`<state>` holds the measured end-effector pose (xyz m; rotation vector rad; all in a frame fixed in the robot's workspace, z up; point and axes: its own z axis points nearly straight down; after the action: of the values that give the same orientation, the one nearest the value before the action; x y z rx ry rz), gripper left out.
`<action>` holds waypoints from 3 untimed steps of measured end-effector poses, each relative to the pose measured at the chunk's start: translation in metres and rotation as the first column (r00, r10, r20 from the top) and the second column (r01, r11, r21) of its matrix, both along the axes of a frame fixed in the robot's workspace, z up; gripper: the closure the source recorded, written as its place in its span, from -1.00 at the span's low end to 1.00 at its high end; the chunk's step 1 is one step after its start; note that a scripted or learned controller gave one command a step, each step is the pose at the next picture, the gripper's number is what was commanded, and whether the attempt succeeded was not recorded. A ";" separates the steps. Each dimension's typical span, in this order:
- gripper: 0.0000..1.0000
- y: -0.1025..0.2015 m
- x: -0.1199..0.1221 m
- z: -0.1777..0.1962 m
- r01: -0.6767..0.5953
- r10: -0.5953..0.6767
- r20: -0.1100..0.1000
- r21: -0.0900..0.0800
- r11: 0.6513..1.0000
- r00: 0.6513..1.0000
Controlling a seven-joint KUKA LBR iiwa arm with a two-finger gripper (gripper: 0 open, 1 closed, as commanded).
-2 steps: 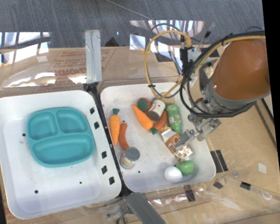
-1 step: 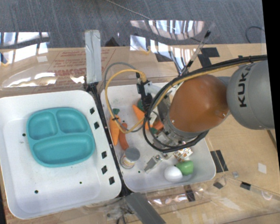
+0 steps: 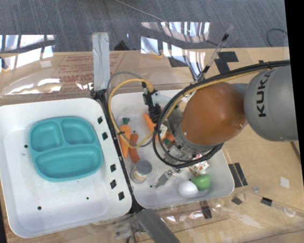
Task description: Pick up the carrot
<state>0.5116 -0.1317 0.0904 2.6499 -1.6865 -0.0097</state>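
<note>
Camera view: arm (image 3: 216,118) hiding jaws.

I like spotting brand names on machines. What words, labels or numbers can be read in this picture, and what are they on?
"KU": black letters running up the grey arm at the right; the word carries on past the picture's edge.
Red print on the brown cardboard behind the bins: too blurred to read.
Patterned small box in the right bin: any print is too small to read.
Nothing readable on the teal divided plate.
</note>
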 end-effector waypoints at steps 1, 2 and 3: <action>-1.00 -0.002 0.015 0.001 0.014 -0.014 0.004 -0.001 1.000 1.000; 1.00 0.001 0.016 0.011 0.009 -0.009 0.003 0.001 1.000 1.000; 1.00 -0.012 -0.025 0.162 -0.218 0.218 0.009 -0.006 0.976 0.976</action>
<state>0.4864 -0.1438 0.2524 2.8194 -1.3864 0.0074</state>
